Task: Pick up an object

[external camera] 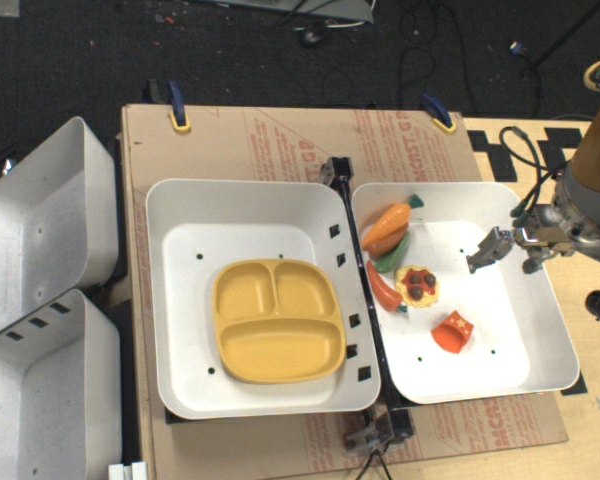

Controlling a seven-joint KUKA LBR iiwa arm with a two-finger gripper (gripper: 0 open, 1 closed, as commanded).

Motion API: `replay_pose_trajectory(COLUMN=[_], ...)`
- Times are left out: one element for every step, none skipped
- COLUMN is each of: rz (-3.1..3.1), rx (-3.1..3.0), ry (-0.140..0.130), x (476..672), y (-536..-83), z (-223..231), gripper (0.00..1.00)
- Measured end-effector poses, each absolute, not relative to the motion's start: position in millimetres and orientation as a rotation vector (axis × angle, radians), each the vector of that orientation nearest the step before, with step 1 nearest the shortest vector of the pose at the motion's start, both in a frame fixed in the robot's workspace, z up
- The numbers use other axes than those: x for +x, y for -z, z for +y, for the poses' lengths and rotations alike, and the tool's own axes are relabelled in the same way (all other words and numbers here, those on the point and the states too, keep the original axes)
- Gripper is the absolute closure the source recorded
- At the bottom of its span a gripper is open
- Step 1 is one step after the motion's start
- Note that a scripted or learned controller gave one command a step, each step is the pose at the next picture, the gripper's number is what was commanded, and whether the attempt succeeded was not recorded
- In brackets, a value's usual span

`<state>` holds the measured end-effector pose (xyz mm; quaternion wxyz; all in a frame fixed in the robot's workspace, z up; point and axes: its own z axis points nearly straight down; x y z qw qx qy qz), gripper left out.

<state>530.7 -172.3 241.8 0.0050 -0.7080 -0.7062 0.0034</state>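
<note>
- Hovering above the right bin (545,298), the gripper (510,253) is near the bin's right wall, and the arm comes in from the right side.
- The gripper looks open: the two dark fingers stand apart, and nothing is between them, so it holds no object.
- In my judgement the task is at its early part. No object is lifted; the reach, the closing and the lift are all left to do.
- The toys lie to the left of the gripper and lower in the view. The closest ones are the small round tart (418,285) and the red piece (452,332).
- The carrot (387,225) is farther to the left, close to the wall between the two bins. Its long axis goes diagonally; the thick end with the green top points up and right, toward the gripper's side, and the thin end points down and left.
- A red sausage (382,288) lies below the carrot, also diagonal, touching or almost touching the tart.
- The yellow tray (278,320) sits in the left bin (180,218), well apart from the gripper.
</note>
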Motion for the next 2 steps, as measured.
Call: replay_pose_trajectory(rz=[-2.222, -2.218], rx=[-2.22, -2.219], ry=[-0.001, -0.004], x=[533.2, 530.6], y=[-247.9, -203.9], z=[-171.8, -167.5], gripper=[0.0, 0.0])
